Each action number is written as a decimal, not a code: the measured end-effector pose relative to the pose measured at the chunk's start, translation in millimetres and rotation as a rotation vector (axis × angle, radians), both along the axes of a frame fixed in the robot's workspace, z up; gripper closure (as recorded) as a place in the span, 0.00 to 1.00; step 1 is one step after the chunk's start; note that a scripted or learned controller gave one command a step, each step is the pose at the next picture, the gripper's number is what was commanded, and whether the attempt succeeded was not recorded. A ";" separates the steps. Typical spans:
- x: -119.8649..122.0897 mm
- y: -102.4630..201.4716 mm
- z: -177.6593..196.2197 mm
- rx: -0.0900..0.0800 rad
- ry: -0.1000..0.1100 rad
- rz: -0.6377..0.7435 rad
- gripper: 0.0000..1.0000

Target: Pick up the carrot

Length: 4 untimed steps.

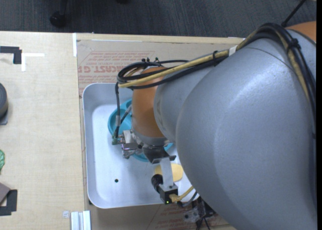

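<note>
The grey arm with its orange band reaches down into the left white bin and covers most of it. My gripper hangs low over a blue bowl, whose rim shows to the left of the wrist and just under it. The arm's bulk hides whatever lies beneath the gripper and the whole right part of the bin.
A pale yellow thing peeks out beside the wrist at the bin's near right. Bare white bin floor lies at the front left. On the wooden bench to the left sit a dark round thing and a green thing.
</note>
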State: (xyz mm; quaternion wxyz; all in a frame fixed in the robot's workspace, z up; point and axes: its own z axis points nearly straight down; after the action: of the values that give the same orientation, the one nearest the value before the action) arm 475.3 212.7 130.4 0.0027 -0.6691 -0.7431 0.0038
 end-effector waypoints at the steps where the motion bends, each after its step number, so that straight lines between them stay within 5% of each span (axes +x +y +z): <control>1: 1.0 -2.0 0.4 -0.002 -0.002 -0.005 0.00; 2: 54.6 7.6 -17.6 -0.005 -0.005 -0.271 0.00; 4: 54.5 7.7 -17.7 -0.006 -0.004 -0.271 0.00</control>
State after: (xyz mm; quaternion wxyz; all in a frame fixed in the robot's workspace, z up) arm 529.8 220.3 112.6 -0.0003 -0.7634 -0.6459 0.0042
